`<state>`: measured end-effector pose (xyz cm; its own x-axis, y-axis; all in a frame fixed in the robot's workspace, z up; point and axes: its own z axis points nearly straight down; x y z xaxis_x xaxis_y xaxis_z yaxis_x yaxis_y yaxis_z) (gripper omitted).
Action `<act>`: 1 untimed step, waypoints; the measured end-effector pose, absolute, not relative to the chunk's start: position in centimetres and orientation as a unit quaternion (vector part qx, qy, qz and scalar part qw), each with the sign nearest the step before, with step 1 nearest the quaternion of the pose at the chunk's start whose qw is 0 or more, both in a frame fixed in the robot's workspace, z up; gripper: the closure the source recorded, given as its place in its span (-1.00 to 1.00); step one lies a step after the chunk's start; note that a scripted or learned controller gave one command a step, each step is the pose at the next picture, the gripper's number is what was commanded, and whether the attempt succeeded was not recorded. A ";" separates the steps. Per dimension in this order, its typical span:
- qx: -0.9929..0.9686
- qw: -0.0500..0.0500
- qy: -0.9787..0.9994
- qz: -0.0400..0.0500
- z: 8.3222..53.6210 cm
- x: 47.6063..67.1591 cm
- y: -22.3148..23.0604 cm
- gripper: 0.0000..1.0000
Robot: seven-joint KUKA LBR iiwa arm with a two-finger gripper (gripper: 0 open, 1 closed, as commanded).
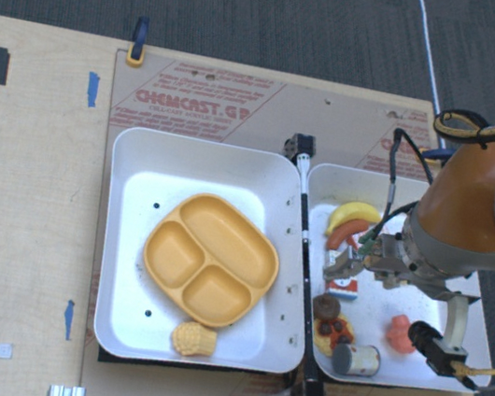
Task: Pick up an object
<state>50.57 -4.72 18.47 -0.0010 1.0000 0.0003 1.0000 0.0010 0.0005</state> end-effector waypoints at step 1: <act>0.707 0.001 0.708 0.003 8.9 52.6 -10.0 -1.00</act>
<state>52.60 -9.95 8.87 -0.0013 1.0000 0.0031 1.0000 0.0013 0.0062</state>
